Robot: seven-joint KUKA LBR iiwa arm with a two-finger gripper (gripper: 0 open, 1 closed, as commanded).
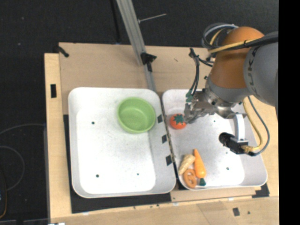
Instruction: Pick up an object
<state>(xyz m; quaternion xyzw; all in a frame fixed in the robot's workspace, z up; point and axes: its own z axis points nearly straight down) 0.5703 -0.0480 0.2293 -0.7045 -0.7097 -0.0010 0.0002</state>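
A small red tomato toy [176, 121] with a green top lies in the right bin [220, 175] near its left wall. My gripper [188, 116] hangs low right beside the tomato, on its right, touching or nearly touching it. Its dark fingers blend together from above. At the bin's front left lie an orange carrot [199, 162], a pale banana-like piece [186, 163] and a round orange slice [190, 177], bunched together.
A green bowl [136, 115] sits in the left bin [93, 172] near its back right corner. A metal post [133, 32] slants up from behind the bins. A black cable fitting [230, 142] hangs off the arm over the right bin.
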